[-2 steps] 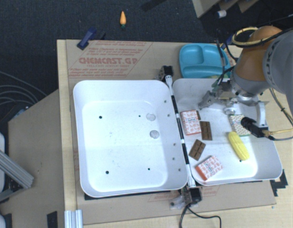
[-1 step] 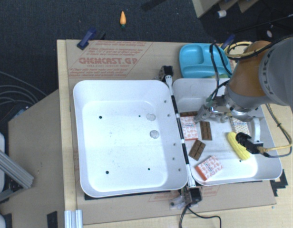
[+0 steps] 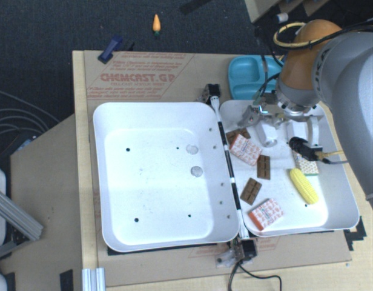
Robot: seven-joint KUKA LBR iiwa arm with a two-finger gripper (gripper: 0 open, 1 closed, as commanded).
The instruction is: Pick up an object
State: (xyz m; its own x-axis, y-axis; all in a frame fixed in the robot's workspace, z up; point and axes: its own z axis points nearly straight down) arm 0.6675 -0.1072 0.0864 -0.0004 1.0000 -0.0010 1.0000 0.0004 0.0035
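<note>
Pick not done yet, going by this view. The arm (image 3: pixel 332 59) is reaching into the right bin (image 3: pixel 341 205) and the hand (image 3: pixel 268 129) is hanging low over the bin's far end, near the divider side; nothing is showing between its fingers, and I cannot tell whether they are apart or together since the wrist is blocking them. All candidates are lying on the bin floor: the red-and-white packet (image 3: pixel 244 148) just beside the hand toward the left bin (image 3: pixel 156 168), two brown chocolate bars (image 3: pixel 263 167) a bit nearer the camera, the corn cob (image 3: pixel 303 185) off to the arm side, and a second red-and-white packet (image 3: pixel 266 213) well apart at the near end. Remaining, I'd judge: descend, close on one item, lift clear.
</note>
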